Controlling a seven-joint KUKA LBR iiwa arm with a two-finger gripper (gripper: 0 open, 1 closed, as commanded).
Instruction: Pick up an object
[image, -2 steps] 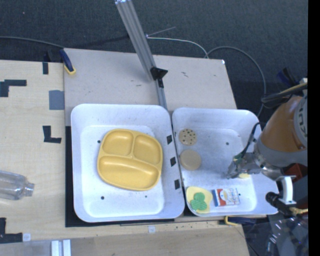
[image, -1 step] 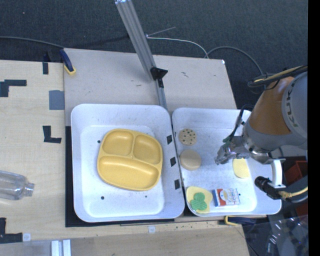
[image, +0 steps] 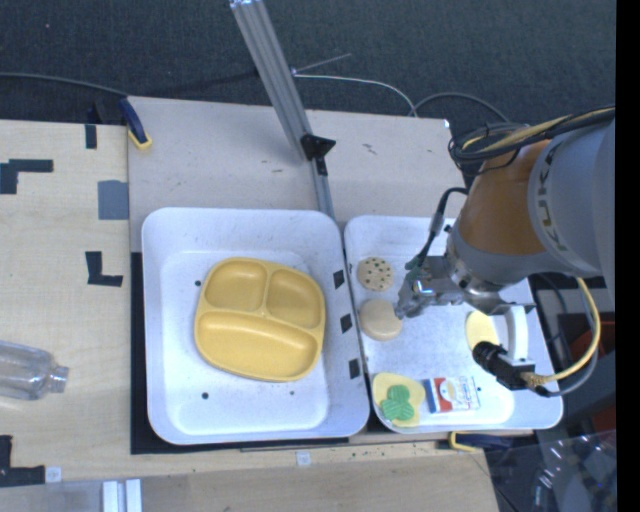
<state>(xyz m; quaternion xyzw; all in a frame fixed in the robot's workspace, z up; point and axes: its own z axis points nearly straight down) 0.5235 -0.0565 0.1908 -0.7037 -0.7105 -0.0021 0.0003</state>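
My gripper hangs low in the right bin, its tip just right of a round beige disc and close to touching it. A tan cookie with dark dots lies a little further back in the same bin. At the bin's front sit a yellow piece with a green clover shape and a small red, white and blue carton. A yellow object shows partly behind the wrist. The arm's body hides much of the right side of the bin.
The left bin holds a yellow divided plate. A slanted metal pole crosses above the bins at the back. A clear plastic bottle lies on the wooden bench at far left. Cables run near the arm.
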